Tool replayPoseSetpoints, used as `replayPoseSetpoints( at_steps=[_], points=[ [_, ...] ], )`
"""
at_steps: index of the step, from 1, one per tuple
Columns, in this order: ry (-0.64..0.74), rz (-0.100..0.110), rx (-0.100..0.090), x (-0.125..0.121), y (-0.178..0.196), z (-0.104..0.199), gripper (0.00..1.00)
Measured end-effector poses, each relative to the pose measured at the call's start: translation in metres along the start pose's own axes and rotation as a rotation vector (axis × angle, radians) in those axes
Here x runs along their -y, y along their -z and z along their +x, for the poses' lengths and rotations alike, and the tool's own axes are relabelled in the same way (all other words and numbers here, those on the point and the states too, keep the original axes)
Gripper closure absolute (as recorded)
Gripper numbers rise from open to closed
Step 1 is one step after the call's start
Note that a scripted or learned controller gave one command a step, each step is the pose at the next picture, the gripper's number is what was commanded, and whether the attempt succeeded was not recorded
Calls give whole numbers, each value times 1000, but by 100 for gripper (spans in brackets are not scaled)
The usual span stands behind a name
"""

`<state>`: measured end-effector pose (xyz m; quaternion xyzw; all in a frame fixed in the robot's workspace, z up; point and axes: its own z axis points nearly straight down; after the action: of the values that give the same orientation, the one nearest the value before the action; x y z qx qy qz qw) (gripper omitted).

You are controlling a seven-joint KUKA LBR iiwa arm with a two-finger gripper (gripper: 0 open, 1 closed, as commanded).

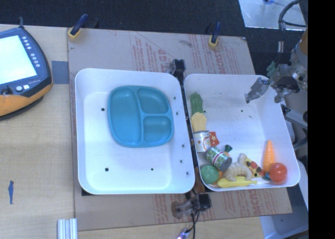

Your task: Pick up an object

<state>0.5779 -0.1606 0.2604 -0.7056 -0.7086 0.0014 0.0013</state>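
Gripper (pixel 266 89) at three o'clock, arm cut off by frame edge, fingers spread and holding nothing, toys (pixel 230 162) jumbled, hard to separate.

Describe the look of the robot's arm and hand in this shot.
The hand is small, grey and metallic, with dark joints. It sits at the end of a blocky grey and black wrist that enters over the top right corner of the right bin. A thin dark cable loops above the wrist. The rest of the arm runs out of frame.
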Motion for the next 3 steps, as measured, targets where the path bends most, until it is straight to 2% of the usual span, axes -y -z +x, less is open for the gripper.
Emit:
replayPoseSetpoints(
  at_steps=[1,2,3],
  points=[
    [1,5,-1,36,-164,-13,0],
    [3,0,-2,81,-169,-33,0],
    [18,-21,-9,92,-165,-40,0]
  ],
)
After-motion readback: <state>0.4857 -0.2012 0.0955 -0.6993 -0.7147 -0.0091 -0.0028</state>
